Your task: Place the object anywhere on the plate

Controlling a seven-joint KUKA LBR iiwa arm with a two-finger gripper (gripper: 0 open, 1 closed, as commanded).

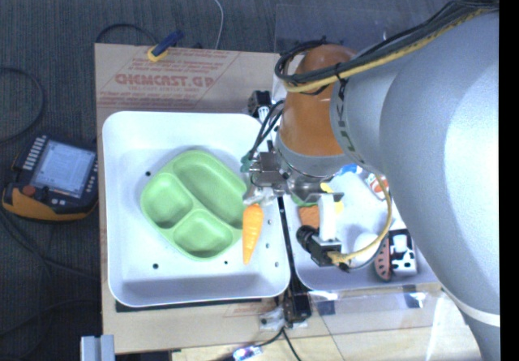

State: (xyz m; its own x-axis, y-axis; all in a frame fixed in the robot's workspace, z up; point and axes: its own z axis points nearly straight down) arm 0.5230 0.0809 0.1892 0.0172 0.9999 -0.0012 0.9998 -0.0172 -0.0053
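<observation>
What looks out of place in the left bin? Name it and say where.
The carrot stands out: it hangs point down below the gripper, beside the right rim of the plate rather than in one of its three compartments. It overlaps the bin wall there. Nothing looks spilled or broken.

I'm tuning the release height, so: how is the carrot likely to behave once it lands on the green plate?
The carrot looks like stiff moulded plastic, so probably light and rigid. Its round, tapered body may roll in a curve. The green plate has raised compartment walls, which would likely stop it.
</observation>
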